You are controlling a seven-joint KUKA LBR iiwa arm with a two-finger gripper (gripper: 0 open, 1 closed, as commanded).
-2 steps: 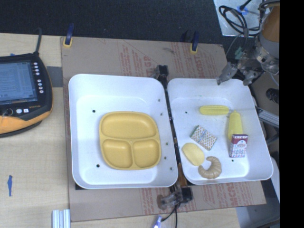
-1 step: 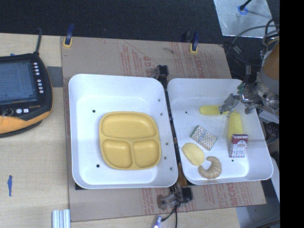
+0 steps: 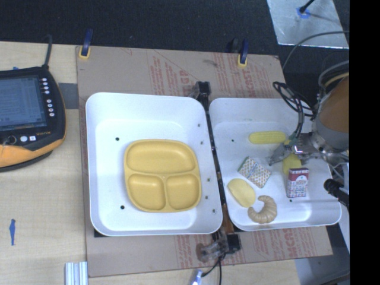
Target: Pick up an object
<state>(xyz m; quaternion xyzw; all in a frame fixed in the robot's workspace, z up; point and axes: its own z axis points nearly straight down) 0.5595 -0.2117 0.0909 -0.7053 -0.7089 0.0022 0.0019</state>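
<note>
Because the task only asks for an object, we take the likeliest one to be the small yellow piece (image 3: 292, 162) just under the hand (image 3: 287, 152), in the right bin (image 3: 228, 114). It lies near that bin's right side, just above a red-and-white carton (image 3: 298, 182) that stands beside it. We cannot tell whether the hand is open or closed, or whether it has anything; its metal parts blur into the yellow piece from this slant.

The other candidates sit loose in the same bin, well enough apart that each could be reached alone: a corn cob (image 3: 268, 138) to the hand's left, a patterned packet (image 3: 255, 171) toward the middle, a pale yellow oval (image 3: 241, 192) below it, and a croissant (image 3: 263, 209) touching the oval near the front wall.

The left bin (image 3: 101, 117) holds a yellow divided tray (image 3: 161, 175), probably a drop-off place rather than a target. Both bins rest on a brown board (image 3: 148, 67) clamped to the tabletop (image 3: 35, 206), presumably so nothing shifts. A pendant (image 3: 27, 114) lies at the far left, clear of the arm (image 3: 333, 108).
</note>
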